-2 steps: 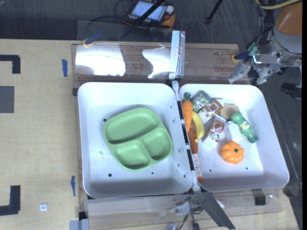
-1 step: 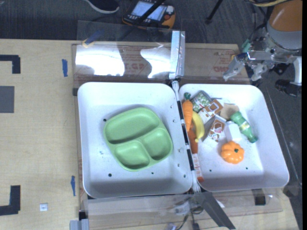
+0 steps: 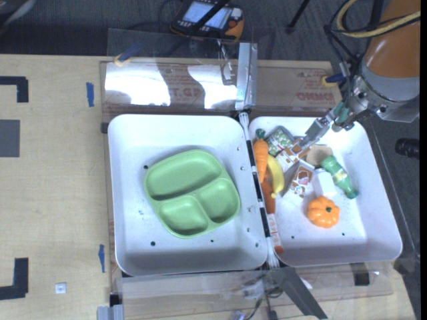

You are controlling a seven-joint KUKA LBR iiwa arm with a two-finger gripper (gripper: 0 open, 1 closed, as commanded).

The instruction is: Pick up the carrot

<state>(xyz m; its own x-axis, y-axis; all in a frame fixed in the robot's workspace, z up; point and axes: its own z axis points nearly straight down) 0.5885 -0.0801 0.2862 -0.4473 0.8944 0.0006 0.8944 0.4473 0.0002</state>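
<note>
While the grey arm (image 3: 390, 52) with its orange band reaches in from the right, its gripper (image 3: 313, 137) hangs over the upper middle of the right bin (image 3: 380, 199), and whether anything sits between its slim fingers cannot be told, since they blur into the clutter beneath. Just below the tip lie a few flat printed packets (image 3: 297, 169), glossy and crumpled, white with red and brown print, and one green packet (image 3: 280, 139) nearer the bin's top wall. One carrot (image 3: 261, 155), orange, smooth and tapered, lies lengthwise along the bin's left wall, well apart from the gripper. One yellow banana (image 3: 275, 174), curved and smooth, rests just beside the carrot on its right. One green bottle (image 3: 340, 177) lies tilted toward the right side, and one small orange pumpkin (image 3: 323, 213), round and ribbed, sits below it. Two shallow white bins stand side by side; the left bin (image 3: 127, 179) holds one pale green plate (image 3: 192, 192), matte, rounded and divided into three compartments.
</note>
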